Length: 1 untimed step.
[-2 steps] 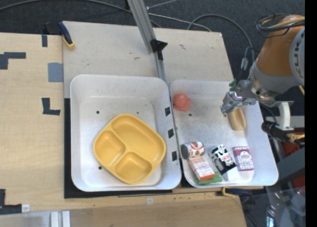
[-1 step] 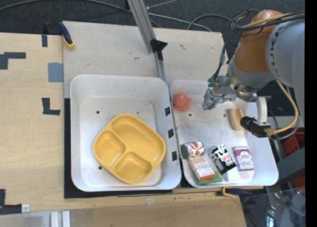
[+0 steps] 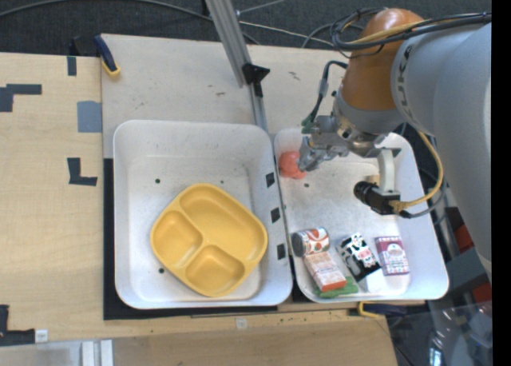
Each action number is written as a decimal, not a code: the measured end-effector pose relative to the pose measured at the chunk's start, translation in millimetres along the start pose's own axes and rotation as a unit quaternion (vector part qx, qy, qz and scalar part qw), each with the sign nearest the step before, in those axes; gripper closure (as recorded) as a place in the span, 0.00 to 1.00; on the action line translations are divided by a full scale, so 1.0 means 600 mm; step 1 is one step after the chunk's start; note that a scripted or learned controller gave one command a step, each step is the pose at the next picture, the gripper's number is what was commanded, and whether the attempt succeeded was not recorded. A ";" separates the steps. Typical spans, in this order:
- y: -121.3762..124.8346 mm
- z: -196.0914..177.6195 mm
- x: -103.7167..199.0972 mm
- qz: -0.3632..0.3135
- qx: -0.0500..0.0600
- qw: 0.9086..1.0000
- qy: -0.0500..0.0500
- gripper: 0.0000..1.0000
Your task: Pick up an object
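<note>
Camera view from above: two white bins sit side by side. At centre right of the frame, the gripper (image 3: 307,158) hangs low over the right bin (image 3: 423,196), at a small orange-red object (image 3: 289,165) by that bin's upper left wall; whether its jaws are apart or together cannot be told. Small cartons (image 3: 351,259) lie along the lower edge. A yellow divided tray (image 3: 209,238) fills the left bin (image 3: 136,196).

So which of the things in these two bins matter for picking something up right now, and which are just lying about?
In play:
gripper, low in the right bin
small red-orange object, right beside the gripper, by the bin's left wall

Lying about:
yellow divided tray, in the left bin
small cartons and packets, along the right bin's near edge
</note>
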State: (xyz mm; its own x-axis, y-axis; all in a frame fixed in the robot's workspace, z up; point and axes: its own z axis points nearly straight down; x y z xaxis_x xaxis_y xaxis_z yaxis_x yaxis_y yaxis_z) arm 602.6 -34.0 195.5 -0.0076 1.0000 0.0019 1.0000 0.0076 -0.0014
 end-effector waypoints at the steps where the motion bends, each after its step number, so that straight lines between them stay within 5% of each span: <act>1: 0.022 0.002 0.083 0.000 0.000 1.000 0.000 1.00</act>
State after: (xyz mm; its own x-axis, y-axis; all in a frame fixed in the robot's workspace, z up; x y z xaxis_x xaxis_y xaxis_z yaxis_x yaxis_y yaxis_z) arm 615.3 15.8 194.4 -0.0073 1.0000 0.0019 1.0000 0.0073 -0.0012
